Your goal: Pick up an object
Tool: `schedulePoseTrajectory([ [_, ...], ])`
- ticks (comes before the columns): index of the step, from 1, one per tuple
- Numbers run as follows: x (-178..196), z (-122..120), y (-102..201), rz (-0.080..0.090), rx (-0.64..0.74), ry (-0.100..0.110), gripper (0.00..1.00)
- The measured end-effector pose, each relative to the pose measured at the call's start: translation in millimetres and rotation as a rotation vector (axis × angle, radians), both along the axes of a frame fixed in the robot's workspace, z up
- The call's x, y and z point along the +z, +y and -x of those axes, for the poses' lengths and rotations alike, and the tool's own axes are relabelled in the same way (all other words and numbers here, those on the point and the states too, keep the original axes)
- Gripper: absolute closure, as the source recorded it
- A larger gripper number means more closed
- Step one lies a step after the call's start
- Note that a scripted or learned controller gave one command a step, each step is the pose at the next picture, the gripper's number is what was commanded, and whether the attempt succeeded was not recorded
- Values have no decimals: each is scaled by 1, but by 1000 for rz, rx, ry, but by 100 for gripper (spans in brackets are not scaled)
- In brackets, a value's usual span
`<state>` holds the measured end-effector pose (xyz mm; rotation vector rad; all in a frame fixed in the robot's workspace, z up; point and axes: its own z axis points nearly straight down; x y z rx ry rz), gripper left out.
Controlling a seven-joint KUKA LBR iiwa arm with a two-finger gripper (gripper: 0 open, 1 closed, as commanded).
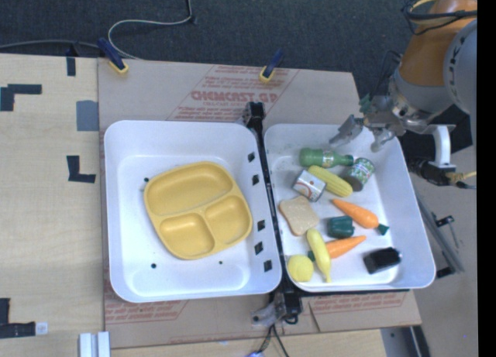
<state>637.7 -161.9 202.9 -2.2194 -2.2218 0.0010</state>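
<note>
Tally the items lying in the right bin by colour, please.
Green: 3 (bottle, can, pepper)
Yellow: 3 (corn, banana, lemon)
Orange: 2 (carrots)
Silver: 1 (tin)
Tan: 1 (bread slice)
Black: 1 (block)
Total: 11

Arm (438, 53): you are seeing it reaching in from the right edge, its grey body and orange band sitting at the upper right.
Wrist (403, 111): it is angling down and to the left, toward the frame's middle.
Gripper (363, 137): it is hanging at the arm's lower left end, with its two fingers (343, 132) spreading apart and pointing down-left; you are seeing nothing between them.
</note>
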Motion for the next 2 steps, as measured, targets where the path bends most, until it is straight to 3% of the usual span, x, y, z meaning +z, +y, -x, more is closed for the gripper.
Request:
schedulePoseTrajectory([
  [1,-116,-22,48,-1,0,3,0],
  [2,-109,-20,47,-2,0,17,100],
])
